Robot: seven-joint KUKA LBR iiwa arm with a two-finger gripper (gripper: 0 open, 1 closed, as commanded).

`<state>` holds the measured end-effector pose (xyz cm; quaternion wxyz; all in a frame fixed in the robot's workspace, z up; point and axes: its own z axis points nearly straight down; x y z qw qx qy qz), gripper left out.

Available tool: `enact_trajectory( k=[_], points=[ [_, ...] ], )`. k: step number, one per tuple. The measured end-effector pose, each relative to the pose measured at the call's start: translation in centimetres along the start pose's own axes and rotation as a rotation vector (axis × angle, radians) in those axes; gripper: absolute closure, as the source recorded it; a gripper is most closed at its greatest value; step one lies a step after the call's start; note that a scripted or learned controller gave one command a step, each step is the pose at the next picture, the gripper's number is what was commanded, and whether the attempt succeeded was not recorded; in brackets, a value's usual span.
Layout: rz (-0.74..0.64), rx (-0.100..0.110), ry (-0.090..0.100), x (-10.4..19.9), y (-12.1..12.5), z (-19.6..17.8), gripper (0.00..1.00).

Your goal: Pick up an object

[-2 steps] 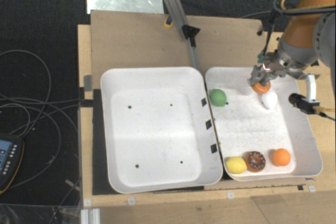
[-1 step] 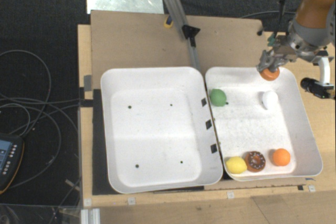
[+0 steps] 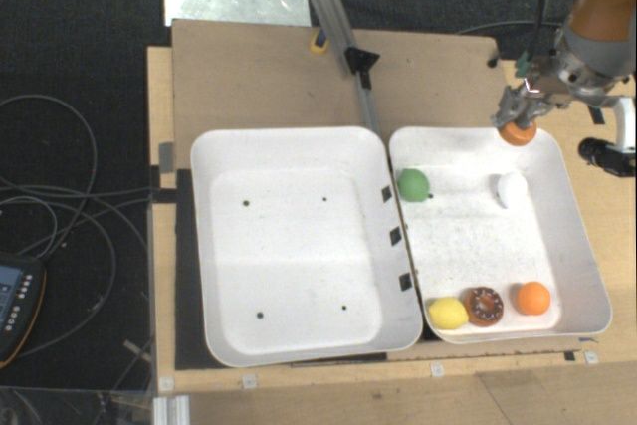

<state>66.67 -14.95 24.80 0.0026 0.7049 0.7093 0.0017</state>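
Your gripper [image 3: 518, 117] hangs over the far edge of the right bin [image 3: 572, 214], and an orange object [image 3: 518, 133] sits right at its tip, apparently pinched between the closed fingers, though the grip point is small in this view, so treat the hold as likely rather than certain. The object looks raised above the bin's rim, so I judge the pick to be in its lifting stage. To do this well, you keep the lift straight and slow, because a small round piece held at the fingertips can roll out with any sideways jerk. You watch that it stays seated under the wrist as the arm rises. If it drops, you have other candidates lying in the same bin: a green ball [image 3: 413, 184], a white object [image 3: 509, 188], a lemon [image 3: 448, 314], a brown doughnut [image 3: 485, 306] and an orange ball [image 3: 533, 298]. The left bin [image 3: 289, 244] is no part of this step.
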Motion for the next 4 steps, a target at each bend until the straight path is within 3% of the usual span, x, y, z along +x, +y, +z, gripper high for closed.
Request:
enact_trajectory(
  k=[2, 3, 4],
  points=[
    [-0.004, 0.005, 0.004, 11.4, -0.1, 1.8, 1.00],
    [-0.004, 0.007, 0.003, 17.1, -2.1, 1.5, 1.00],
    [-0.005, 0.005, 0.004, 22.5, -1.8, 2.1, 1.00]
  ],
)
